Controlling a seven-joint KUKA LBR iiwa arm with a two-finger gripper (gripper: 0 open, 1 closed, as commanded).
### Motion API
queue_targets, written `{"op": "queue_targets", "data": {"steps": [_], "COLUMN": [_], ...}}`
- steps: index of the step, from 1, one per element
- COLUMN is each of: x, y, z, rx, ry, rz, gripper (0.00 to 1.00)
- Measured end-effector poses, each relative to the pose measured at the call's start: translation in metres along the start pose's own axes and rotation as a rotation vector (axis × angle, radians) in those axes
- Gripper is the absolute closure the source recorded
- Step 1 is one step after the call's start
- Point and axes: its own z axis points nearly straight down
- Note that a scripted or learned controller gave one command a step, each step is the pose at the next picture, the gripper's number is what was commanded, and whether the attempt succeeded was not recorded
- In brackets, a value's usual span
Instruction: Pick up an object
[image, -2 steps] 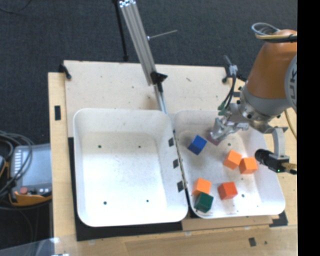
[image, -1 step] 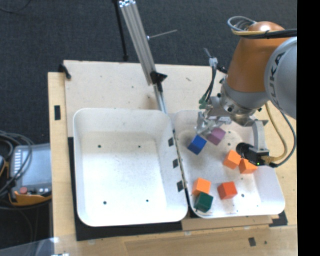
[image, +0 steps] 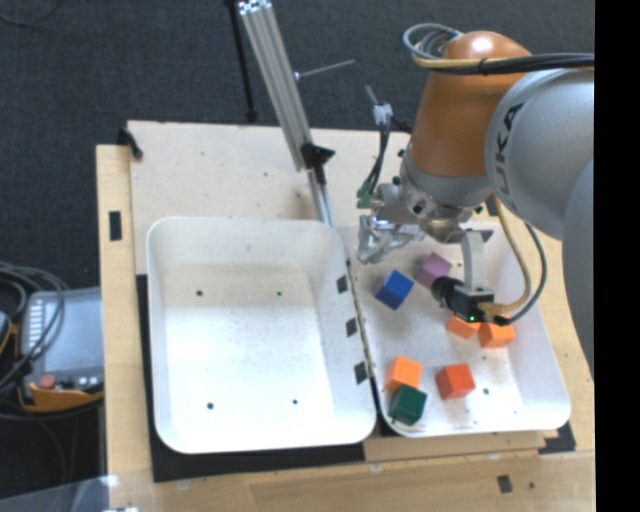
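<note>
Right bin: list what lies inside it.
Right bin holds a blue cube, purple block, green cube and four orange blocks. The arm covers its far end.

The arm (image: 520, 120) runs off the frame's right edge. Its wrist hides the right bin's (image: 520, 400) upper part, and a black fitting (image: 462, 298) overlaps an orange block (image: 462, 325).

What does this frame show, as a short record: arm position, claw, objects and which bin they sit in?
arm: grey arm with orange band over the right white bin
claw: claw low near that bin's back left corner, nothing seen held
nearest object: blue cube, apart from the claw
other objects, right bin: pale purple block; orange blocks; red-orange cube; dark green cube
left white bin: no blocks in it
</note>
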Motion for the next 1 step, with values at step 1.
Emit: {"op": "queue_targets", "data": {"steps": [1], "x": [0.0499], "y": [0.0232], "z": [0.0195], "rx": [-0.001], "ry": [0.0], "rz": [0.0], "gripper": [1.0]}}
